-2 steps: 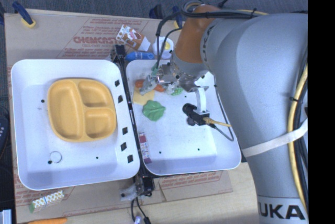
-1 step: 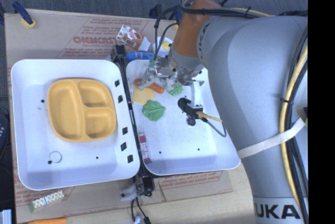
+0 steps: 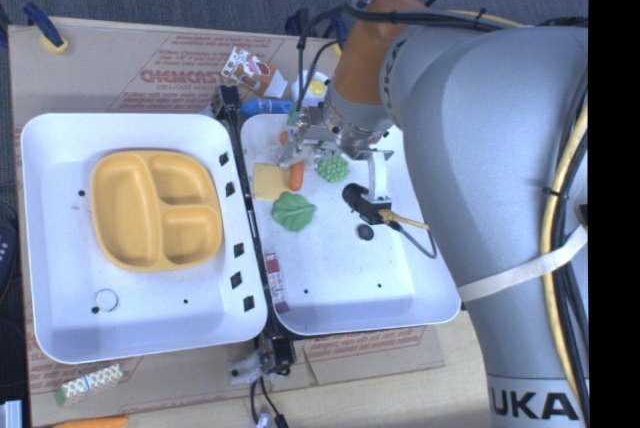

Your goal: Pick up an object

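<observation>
My gripper [image 3: 298, 148] hangs over the far left part of the right bin [image 3: 340, 301]. Directly below it, and touching or nearly touching it, is a small orange carrot [image 3: 296, 178]. A pale yellow block [image 3: 267, 181] lies just left of the carrot. Near the gripper's right side sits a green bumpy ball [image 3: 333, 168]. A flat green leaf [image 3: 294, 212] lies in front of the carrot. The arm's wrist hides the far end of this bin.
The left bin [image 3: 60, 316] holds a yellow tray [image 3: 155, 208] with three compartments. A black divider with clips [image 3: 245, 216] runs between the bins. Small packets and a blue item [image 3: 262, 106] lie on the cardboard behind the bins. The arm's grey body covers the right side.
</observation>
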You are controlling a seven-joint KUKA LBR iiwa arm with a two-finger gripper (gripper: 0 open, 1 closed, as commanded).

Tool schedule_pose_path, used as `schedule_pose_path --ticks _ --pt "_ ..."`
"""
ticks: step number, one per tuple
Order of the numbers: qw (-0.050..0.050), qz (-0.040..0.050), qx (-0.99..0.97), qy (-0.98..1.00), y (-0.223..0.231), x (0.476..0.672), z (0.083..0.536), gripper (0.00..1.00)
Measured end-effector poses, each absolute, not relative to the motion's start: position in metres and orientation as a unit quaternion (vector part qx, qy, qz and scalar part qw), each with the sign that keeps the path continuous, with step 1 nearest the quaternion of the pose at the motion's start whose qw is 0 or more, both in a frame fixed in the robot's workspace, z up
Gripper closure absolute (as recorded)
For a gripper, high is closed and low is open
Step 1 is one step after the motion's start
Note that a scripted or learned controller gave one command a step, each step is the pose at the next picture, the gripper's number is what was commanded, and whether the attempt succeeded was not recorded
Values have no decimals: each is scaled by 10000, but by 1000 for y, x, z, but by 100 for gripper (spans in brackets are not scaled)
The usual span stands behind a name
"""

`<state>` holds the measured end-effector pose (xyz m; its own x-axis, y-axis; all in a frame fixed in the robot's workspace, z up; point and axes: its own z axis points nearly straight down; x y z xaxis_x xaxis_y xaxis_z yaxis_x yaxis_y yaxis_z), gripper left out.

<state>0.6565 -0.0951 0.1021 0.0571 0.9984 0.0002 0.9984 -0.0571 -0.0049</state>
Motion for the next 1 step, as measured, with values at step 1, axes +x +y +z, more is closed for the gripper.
schedule_pose_path --ticks 1 --pt "3 4 -7190 -6950 -50 654 256 100"
